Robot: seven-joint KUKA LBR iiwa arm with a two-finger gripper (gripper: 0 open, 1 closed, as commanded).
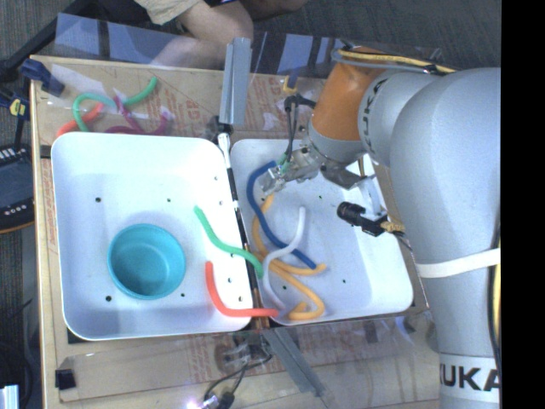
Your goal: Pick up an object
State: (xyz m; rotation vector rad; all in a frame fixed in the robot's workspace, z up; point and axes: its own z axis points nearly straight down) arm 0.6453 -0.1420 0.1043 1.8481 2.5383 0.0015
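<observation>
1. The grey arm (426, 152) reaches in from the right over the right bin (383, 288), its hand (285, 170) low over the bin's far left part, just above the upper bend of a blue tube (258, 216).
2. Whether the hand is spread or pressed together cannot be told; nothing is seen held in it.
3. Candidates for picking lie in a tangle in the right bin: the blue tube, a white tube (289, 244) and yellow tubes (298, 290) nearer the front.
4. A green tube (220, 239) and a red tube (223, 298) drape over the wall between the bins.
5. A teal bowl (146, 261) sits in the left bin (94, 169), well apart from the hand.
6. Judged from this, the approach looks made; the grasp and the lift are not yet done.
</observation>
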